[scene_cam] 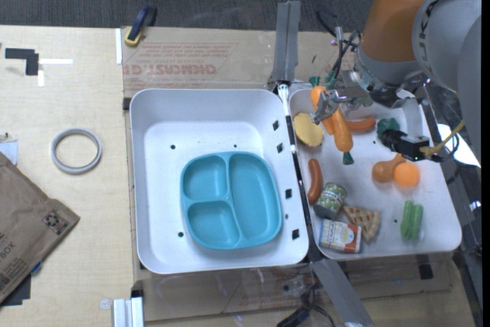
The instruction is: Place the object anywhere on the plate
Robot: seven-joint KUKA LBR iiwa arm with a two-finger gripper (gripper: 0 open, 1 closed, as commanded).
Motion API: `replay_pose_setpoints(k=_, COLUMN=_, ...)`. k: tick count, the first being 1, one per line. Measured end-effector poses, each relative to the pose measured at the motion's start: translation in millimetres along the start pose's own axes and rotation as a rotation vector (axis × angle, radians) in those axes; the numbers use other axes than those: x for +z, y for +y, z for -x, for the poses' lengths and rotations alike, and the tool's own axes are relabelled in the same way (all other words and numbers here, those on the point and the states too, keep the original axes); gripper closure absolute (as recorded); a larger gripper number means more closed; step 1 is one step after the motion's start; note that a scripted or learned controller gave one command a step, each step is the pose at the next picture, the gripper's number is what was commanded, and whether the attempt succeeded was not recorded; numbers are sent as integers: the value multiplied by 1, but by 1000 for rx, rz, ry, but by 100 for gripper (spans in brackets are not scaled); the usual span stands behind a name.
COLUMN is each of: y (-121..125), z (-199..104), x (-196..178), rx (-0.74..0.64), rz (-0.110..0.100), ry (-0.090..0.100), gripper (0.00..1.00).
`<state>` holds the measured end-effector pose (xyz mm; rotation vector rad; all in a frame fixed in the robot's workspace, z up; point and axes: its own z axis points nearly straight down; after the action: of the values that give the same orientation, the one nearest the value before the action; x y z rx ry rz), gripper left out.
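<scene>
- Two white bins sit side by side: the left bin (153, 188) bears the plate, the right bin (440, 230) bears the loose items.
- Arm (429, 8): grey with an orange band, it reaches in from the right and hangs over the upper part of the right bin.
- Plate (230, 199): teal, three compartments, all of them bare; nothing lies on it, so the placing is not yet done.
- Gripper (334, 105): low over the upper left corner of the right bin, well apart from the plate; the view does not settle whether its fingers stand apart or together.
- Carrot (340, 130): the likely object, an orange piece lying at a slant directly under the gripper; contact looks probable, but a firm hold cannot be told.
- Other items in the right bin: a sausage (314, 180), a can (331, 199), a carton (339, 236), a green piece (411, 218) and an orange fruit (406, 174).
- Judgement: the task is at the pick stage; the lift, the carry across the shared bin wall and the release over the plate are all left.
</scene>
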<state>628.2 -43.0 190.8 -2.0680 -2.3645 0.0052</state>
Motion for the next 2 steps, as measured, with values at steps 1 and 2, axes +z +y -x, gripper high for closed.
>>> replay_pose_setpoints(k=1, y=-57, z=-41, x=-21, rx=-150, rz=0, ry=2, gripper=100)
replay_pose_setpoints(k=2, y=-81, z=-104, x=1, rx=-157, rz=-2, ry=1, gripper=100)
